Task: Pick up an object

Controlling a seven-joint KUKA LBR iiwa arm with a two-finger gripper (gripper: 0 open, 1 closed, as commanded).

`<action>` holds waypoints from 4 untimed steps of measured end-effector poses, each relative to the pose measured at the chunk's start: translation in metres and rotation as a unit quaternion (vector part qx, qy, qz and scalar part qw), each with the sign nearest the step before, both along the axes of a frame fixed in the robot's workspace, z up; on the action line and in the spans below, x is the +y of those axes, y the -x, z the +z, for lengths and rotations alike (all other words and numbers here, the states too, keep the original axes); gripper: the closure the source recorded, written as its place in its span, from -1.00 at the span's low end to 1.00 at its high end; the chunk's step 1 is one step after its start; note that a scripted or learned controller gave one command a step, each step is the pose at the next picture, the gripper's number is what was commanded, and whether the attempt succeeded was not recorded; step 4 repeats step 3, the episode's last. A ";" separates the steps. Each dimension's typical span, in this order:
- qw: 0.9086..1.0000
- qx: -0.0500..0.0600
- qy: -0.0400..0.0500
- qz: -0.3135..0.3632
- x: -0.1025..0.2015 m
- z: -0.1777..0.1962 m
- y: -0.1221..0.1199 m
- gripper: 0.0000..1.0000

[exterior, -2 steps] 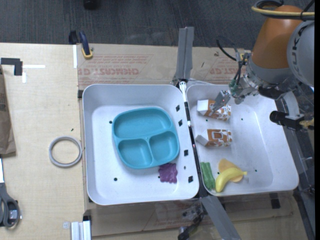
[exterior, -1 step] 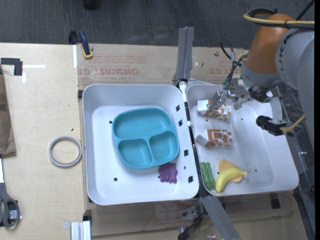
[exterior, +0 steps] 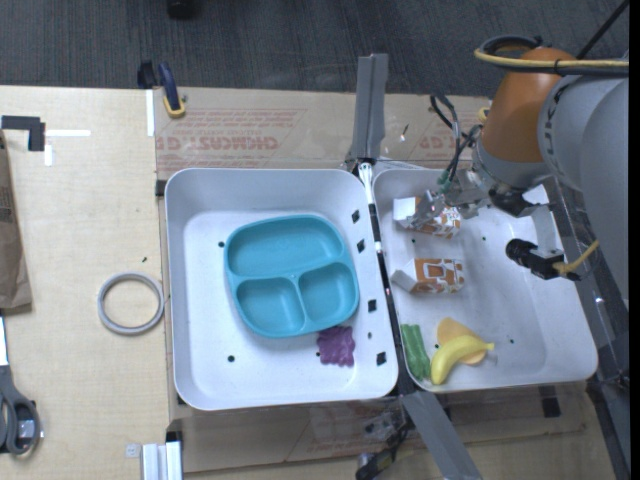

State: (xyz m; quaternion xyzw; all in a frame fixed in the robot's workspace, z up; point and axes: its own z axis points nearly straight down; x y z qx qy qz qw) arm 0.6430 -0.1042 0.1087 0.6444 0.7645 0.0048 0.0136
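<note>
Camera view, looking down on the tabletop point(exterior: 90, 218):

Left shallow white bin point(exterior: 190, 298): holds a turquoise plastic plate with three compartments point(exterior: 292, 275), lying flat near the bin's middle. A small purple grape-cluster toy point(exterior: 337, 345) lies just beside the plate's lower right corner, close to the bin's near wall.

Right shallow white bin point(exterior: 560, 338): holds an orange-and-white printed packet point(exterior: 436, 275) near the middle of its left half. A yellow banana-shaped toy point(exterior: 458, 349) lies towards the near wall, with a green pod-shaped toy point(exterior: 415, 352) just beside it on the left, against the divider. A second crinkled orange-and-silver packet point(exterior: 432, 222) lies at the far left corner of this bin.

Grey arm with orange band point(exterior: 525, 103): reaches in from the right, above the far end of the right bin. The tool point(exterior: 447, 204) sits low over the crinkled packet; whether it is open or closed cannot be told.

Tabletop left of the bins: a grey tape ring point(exterior: 131, 302) lies flat, well apart from both bins.
</note>
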 end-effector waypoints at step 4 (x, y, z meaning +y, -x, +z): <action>0.996 0.020 -0.003 -0.083 0.004 -0.008 0.007 1.00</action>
